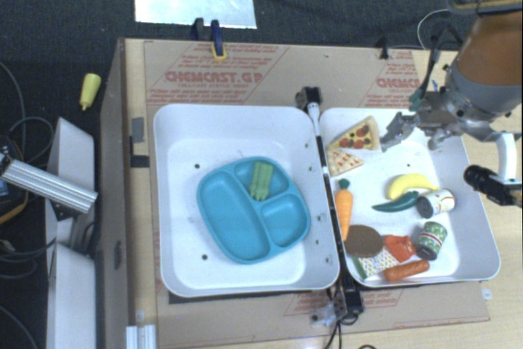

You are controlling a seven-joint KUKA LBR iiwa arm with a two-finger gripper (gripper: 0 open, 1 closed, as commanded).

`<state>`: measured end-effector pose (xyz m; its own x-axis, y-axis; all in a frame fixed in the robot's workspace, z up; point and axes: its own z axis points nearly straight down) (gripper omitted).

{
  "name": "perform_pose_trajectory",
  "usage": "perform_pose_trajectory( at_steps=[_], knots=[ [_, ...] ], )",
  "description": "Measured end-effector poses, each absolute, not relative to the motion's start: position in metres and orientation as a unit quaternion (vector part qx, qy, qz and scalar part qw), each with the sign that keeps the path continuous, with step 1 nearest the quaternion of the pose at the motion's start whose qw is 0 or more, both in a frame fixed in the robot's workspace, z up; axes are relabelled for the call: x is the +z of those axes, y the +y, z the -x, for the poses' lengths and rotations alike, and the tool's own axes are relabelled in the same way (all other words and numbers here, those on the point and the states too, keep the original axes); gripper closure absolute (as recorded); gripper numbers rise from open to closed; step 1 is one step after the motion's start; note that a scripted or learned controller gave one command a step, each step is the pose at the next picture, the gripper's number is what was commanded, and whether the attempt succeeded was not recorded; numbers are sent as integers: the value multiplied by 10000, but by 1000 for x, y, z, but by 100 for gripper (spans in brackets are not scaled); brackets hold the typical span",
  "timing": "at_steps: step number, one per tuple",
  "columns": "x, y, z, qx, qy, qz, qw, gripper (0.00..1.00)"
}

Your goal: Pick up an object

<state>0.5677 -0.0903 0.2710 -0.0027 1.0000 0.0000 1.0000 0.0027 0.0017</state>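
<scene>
My gripper [417,134] hangs above the back of the right bin [482,245], its two grey fingers spread open with nothing between them. A pizza slice [355,136] lies just left of it. A yellow banana [410,185] sits in front of the gripper, with a dark green pepper [399,203] and a small white jar [438,203] beside it. An orange carrot [344,207] lies along the bin's left wall. Toward the front are a brown round patty [364,239], a red piece [399,246], a small can [431,239] and a red sausage [405,270].
The left bin [188,135] holds a blue divided plate [245,217] with a green vegetable [261,180] in its back compartment. A divider rail [324,176] runs between the bins. A yellow object [90,90] lies off the bench at the far left.
</scene>
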Motion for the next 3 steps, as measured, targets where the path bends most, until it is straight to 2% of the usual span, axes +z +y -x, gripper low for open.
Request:
perform_pose_trajectory(
  at_steps=[1,2,3],
  knots=[
    [215,-142,-540,-2,7072,-7070,6,0],
    [146,-177,-574,-3,7074,-7068,1,0],
    [92,-160,-573,31,7073,-7069,110,0]
  ],
)
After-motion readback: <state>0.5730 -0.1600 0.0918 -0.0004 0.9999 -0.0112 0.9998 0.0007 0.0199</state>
